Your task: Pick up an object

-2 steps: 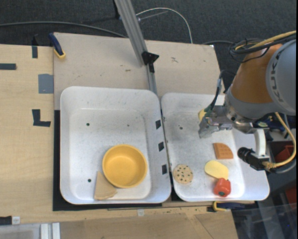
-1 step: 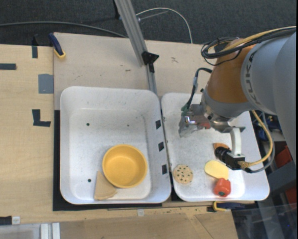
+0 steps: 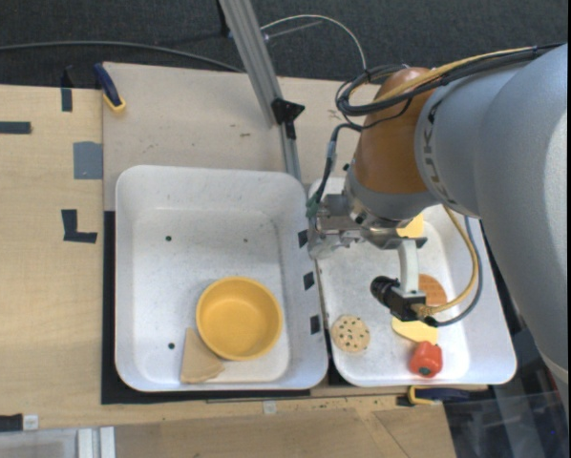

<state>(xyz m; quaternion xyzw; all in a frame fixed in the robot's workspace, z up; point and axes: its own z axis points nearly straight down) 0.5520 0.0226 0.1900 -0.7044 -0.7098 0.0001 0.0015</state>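
My gripper [image 3: 324, 237] hangs under the orange-banded wrist, over the left rim of the right bin [image 3: 486, 356], close to the wall between the two bins. In the right bin lie a round speckled cookie [image 3: 349, 333], a red pepper-like thing [image 3: 425, 358], a flat yellow piece [image 3: 414, 330] and an orange-brown round thing [image 3: 433, 292]. Another yellow piece [image 3: 412, 225] peeks out beside the wrist. The wrist hides the bin's far part. The left bin [image 3: 137, 208] holds a yellow bowl [image 3: 238, 318] and a tan wedge [image 3: 200, 363] tucked against it.
A grey metal pole [image 3: 257, 55] slants down from the top to the bins' far edge. A blue and yellow clamp [image 3: 111, 89] sits at the bench's back left. The arm's big grey body [image 3: 524, 170] covers the right side.
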